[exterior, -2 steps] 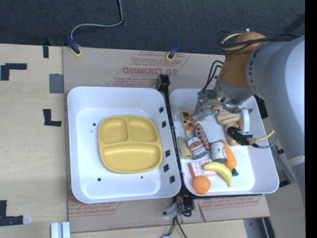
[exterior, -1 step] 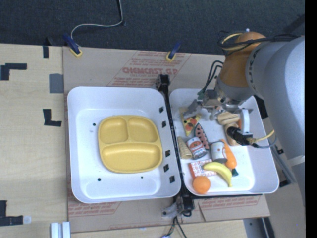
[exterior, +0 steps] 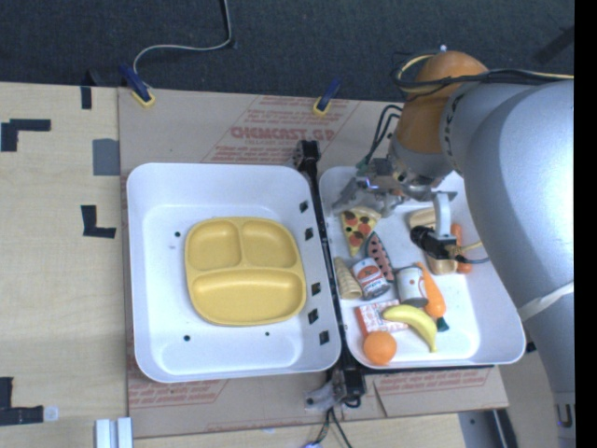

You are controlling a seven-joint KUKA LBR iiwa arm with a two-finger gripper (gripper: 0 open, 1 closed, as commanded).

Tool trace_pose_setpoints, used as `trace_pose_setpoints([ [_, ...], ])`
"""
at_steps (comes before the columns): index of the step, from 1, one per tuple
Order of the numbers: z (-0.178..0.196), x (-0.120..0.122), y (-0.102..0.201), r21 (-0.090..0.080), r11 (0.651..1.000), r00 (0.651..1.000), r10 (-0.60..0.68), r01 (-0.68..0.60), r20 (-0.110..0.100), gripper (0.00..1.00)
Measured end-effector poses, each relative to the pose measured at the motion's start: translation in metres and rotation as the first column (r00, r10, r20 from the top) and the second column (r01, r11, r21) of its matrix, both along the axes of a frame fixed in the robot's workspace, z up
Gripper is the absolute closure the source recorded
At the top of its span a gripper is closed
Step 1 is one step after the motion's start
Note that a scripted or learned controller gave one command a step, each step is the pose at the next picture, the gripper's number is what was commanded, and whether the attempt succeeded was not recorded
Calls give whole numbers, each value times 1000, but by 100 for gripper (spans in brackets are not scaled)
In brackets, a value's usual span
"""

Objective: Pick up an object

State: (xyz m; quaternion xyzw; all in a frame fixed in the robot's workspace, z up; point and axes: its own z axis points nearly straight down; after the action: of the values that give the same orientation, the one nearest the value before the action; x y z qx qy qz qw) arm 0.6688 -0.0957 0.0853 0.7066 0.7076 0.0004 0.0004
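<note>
My gripper (exterior: 362,190) hangs low over the far left part of the right bin (exterior: 494,329), just beyond a pizza slice (exterior: 357,222). Nothing shows in its grasp. Toy foods crowd this bin: a red wedge with dark seeds (exterior: 375,247), a red-labelled can (exterior: 370,276), a silver can (exterior: 409,284), a carrot (exterior: 433,294), a banana (exterior: 414,321), an orange (exterior: 380,347) and a pale cone (exterior: 347,279). The grey arm covers the bin's right side.
The left bin (exterior: 154,250) holds a yellow divided plate (exterior: 245,271). A black clip strip (exterior: 313,241) runs along the wall between the two bins. A small red-and-white packet (exterior: 367,316) lies by the banana. Cardboard and cables lie beyond the bins.
</note>
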Motion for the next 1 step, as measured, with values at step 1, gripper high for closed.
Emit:
trace_pose_setpoints([
  [1, 10, 0, 0, -2, 1000, 1000, 1, -1, 0, 100],
])
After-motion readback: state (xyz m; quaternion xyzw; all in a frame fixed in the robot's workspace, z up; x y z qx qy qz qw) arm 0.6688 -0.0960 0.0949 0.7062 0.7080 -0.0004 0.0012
